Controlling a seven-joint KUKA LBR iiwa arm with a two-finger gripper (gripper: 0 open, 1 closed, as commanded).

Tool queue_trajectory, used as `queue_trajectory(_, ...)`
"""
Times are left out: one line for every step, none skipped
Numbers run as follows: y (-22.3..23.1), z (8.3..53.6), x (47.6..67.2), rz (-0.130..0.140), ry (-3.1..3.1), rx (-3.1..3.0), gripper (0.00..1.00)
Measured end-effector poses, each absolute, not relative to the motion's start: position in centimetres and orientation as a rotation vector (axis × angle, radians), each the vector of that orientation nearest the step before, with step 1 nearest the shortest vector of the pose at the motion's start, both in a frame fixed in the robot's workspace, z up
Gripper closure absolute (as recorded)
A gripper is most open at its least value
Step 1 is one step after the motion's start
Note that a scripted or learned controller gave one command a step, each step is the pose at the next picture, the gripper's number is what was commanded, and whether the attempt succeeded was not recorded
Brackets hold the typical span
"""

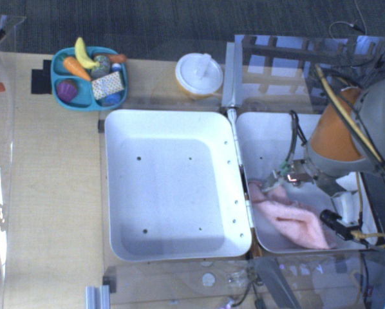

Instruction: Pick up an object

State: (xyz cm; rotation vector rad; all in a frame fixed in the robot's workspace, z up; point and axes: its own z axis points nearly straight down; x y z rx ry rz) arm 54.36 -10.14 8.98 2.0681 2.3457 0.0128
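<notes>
Pink cloth (289, 219) lies crumpled in the right-hand bin (270, 143), spread along its near half, with one end bunched towards the bin's left wall. It is the one loose object visible in that bin and is judged the likely target of the pick.

Gripper (294, 176) sits low in the same bin, just beyond the far edge of the cloth, near its bunched left end. Cables and the wrist housing crowd the view there, and whether the gripper is spread or pressed together cannot be told. No cloth is seen in its grasp.

Arm (337, 134), with its orange band, reaches in from the right and overhangs much of the bin. A dark fitting (337, 224) hangs close over the cloth's right end.

Risks, as judged from this position:
- A descent from here may land beside the cloth rather than on it, striking bare bin floor.
- Soft fabric may yield only a thin fold, which could slip out on the lift.
- The cloth may drag against the bin wall or snag the trailing cables.

Left-hand bin (173, 179) adjoins. Further off on the bench stand a blue tray of toy food (89, 76) and a white lidded container (199, 74).
</notes>
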Motion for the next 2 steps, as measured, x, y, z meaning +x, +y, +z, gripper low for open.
queue_trajectory(-8.6, 8.9, 61.0, 0.013, 2.225, 2.201, 0.00)
queue_trajectory(-12.9, 9.0, 54.7, 0.011, 2.228, 2.197, 0.00)
